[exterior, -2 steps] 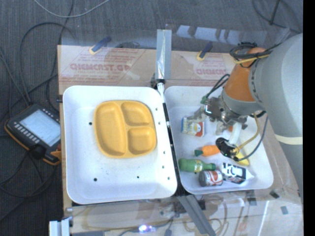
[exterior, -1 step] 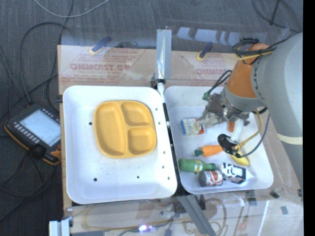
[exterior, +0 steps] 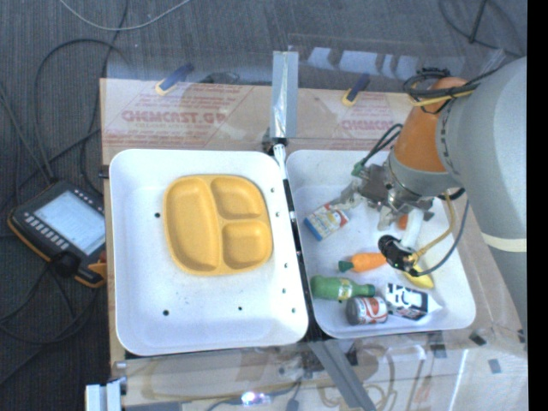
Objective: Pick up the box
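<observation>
**Gripper over right bin, box lying loose beside it**

Landmark: the right bin (exterior: 301,229), the white one nearer the arm.

- Box (exterior: 326,221): small blue-and-white carton, lying tilted on the bin floor in the upper-left part of the right bin, near its left wall. Nothing is gripping it.
- Gripper (exterior: 383,197): in the upper-middle of the right bin, just right of the box and a little above it in the view. Can't tell if it touches the box. Finger state: cannot tell, the wrist and cables cover that area.
- Arm (exterior: 484,135): grey, orange band above the wrist, comes in over the right bin's upper-right corner.
- Carrot (exterior: 370,262): orange toy with a green end, lying mid-bin, below the gripper.
- Green bottle (exterior: 339,288): on its side near the bin's lower-left, below the box.
- Can (exterior: 368,310): on its side at the bin's bottom edge, just right of the bottle.
- Black-and-white packet (exterior: 408,300): touching the can's right end, lower-right of the bin.
- Yellow tray (exterior: 218,223): three compartments, sits in the left bin (exterior: 137,298), well apart from the right bin's contents.
</observation>
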Tool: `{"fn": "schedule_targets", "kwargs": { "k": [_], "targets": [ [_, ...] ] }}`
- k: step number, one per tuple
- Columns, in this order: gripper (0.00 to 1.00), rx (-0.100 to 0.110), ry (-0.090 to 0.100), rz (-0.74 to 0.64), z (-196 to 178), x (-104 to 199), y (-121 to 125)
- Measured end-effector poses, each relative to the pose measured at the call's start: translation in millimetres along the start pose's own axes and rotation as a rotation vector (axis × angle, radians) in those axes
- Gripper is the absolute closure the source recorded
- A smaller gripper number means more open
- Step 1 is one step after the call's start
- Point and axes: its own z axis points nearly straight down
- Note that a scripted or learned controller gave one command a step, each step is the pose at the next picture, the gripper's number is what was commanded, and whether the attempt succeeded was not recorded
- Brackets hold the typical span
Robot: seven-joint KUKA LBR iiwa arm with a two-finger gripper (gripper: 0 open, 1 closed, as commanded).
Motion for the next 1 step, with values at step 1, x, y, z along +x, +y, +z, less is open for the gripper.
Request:
{"fn": "schedule_targets", "kwargs": {
  "k": [1],
  "targets": [
    [0.00, 0.011, -0.007, 0.038, 13.0, 20.9, 13.7]
  ]
}}
